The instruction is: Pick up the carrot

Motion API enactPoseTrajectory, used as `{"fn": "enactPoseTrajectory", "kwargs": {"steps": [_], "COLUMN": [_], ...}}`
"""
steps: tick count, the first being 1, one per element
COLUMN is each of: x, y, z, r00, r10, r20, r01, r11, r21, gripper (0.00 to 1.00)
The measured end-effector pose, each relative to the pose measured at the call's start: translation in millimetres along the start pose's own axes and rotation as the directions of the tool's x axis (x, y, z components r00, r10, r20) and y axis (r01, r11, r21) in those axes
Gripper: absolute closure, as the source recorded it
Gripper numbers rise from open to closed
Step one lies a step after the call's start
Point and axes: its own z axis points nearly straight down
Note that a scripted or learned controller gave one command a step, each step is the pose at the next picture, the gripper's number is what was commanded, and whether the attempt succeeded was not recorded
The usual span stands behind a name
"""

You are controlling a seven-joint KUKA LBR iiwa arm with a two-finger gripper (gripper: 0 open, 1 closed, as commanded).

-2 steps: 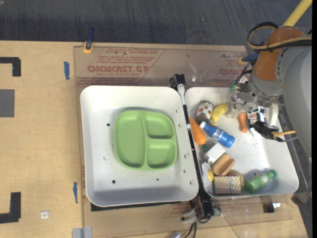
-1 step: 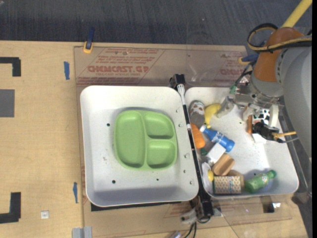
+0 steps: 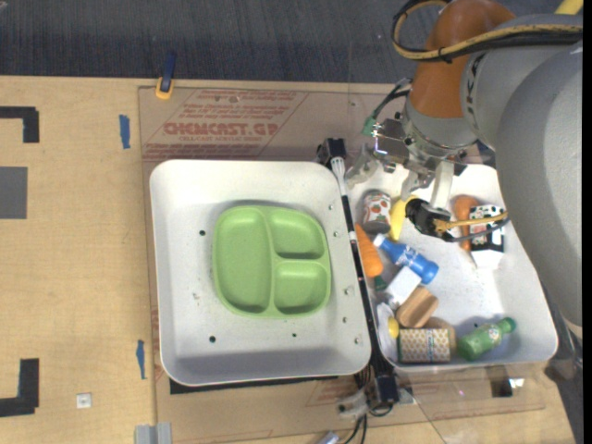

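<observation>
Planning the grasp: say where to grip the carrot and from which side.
Grip the carrot across its narrow width at mid-length, coming straight down. It lies flat against the right bin's left wall, with the blue bottle close alongside, so side approaches look blocked.

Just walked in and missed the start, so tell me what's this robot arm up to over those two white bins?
The grey arm reaches in from the right, and its gripper hangs over the back of the right bin, above a jumble of small items. The carrot lies near that bin's left wall, beside a blue bottle, and it is apart from the gripper. The left bin holds a green divided plate. Whether anything is grasped cannot be told from this view.
</observation>
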Motion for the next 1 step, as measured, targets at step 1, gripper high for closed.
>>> {"fn": "enactPoseTrajectory", "kwargs": {"steps": [1], "x": [9.1], "y": [-58.5], "z": [4.9], "r00": [1.000], "r10": [0.021], "r20": [0.007], "r01": [-0.021], "r11": [1.000], "r21": [0.014], "gripper": [0.00]}}
